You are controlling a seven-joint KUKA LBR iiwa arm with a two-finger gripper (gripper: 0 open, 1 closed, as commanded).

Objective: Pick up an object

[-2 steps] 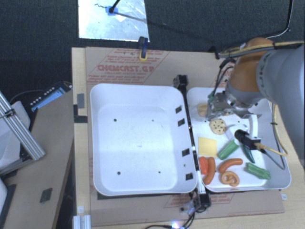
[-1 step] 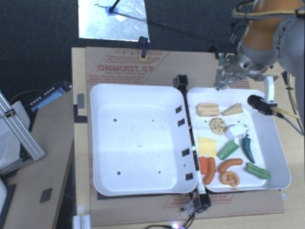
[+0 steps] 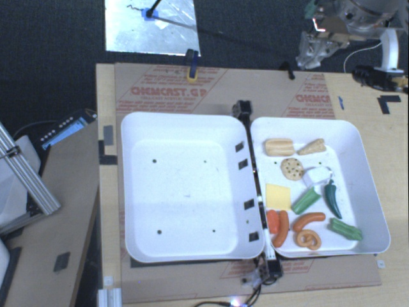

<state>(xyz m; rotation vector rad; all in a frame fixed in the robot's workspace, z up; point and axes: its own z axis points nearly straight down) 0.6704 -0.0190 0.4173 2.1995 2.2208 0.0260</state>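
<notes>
the gripper is parked beyond the right bin; its state cannot be told. crowded toy food could be mis-grasped.

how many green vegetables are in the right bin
3. A light green one lies mid-bin beside the yellow cheese slice, a dark green pepper just right of it, another green one near the front right corner.
</notes>
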